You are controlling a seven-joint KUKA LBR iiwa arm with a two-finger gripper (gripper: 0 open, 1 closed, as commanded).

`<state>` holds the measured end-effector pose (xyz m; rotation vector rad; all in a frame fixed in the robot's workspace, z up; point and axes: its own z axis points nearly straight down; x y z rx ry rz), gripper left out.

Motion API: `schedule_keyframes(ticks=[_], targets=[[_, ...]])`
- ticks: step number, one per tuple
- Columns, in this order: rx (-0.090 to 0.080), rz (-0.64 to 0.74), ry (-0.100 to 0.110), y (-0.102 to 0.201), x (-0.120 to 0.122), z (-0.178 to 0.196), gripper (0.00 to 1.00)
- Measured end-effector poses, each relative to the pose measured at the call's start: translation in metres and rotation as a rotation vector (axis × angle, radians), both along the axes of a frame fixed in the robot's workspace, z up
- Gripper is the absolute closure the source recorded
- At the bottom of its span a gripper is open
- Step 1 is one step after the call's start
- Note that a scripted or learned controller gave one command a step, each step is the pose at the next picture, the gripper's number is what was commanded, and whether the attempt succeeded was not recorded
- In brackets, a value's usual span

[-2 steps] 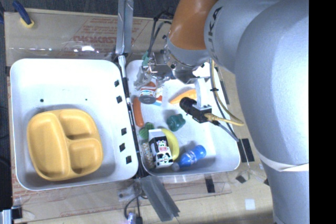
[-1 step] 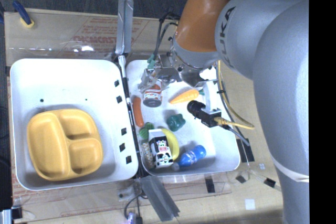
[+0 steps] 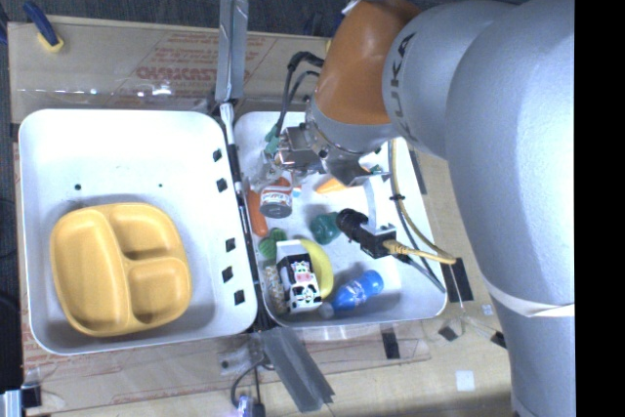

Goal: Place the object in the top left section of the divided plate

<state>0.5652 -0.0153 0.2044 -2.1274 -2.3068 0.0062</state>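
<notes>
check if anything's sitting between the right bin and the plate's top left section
Only the raised bin walls and the divider bar between the bins lie across that path. The yellow divided plate sits alone in the left bin, and its top left section holds nothing visible.

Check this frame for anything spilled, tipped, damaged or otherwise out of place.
Nothing looks spilled or broken. The yellow divided plate lies flat in the left bin with nothing in its sections. The right bin is crowded: a small can, a blue bottle on its side and a milk carton lie jumbled together under the arm.
</notes>
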Motion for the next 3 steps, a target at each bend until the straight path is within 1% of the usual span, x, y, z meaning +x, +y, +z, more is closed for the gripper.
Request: schedule_keyframes(ticks=[1, 2, 3], targets=[[0.000, -0.207, -0.002, 0.082, 0.032, 0.019, 1.00], [0.000, 0.073, 0.002, 0.144, 0.020, -0.067, 1.00], [0.001, 0.202, 0.003, 0.119, 0.018, -0.069, 1.00]])
